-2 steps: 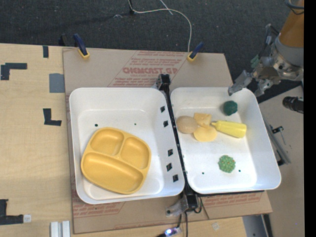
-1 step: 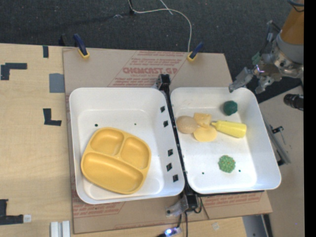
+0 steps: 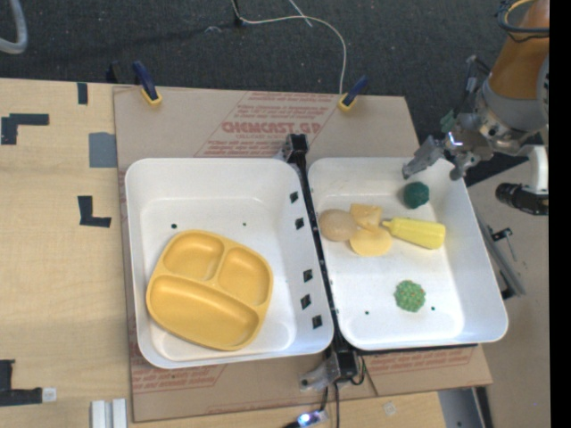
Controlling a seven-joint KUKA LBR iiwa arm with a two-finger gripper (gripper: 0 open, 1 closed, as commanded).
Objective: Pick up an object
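1. Up at the right bin's far right corner, the gripper hangs with its fingers spread apart, gripping nothing.
2. Just below it, a dark green ball rests near the far edge.
3. A corn cob, pale food pieces and a broccoli floret lie mid-bin.
4. A yellow divided plate sits in the left bin.

jaws open above right bin | dark green ball just below | yellow tray in left bin
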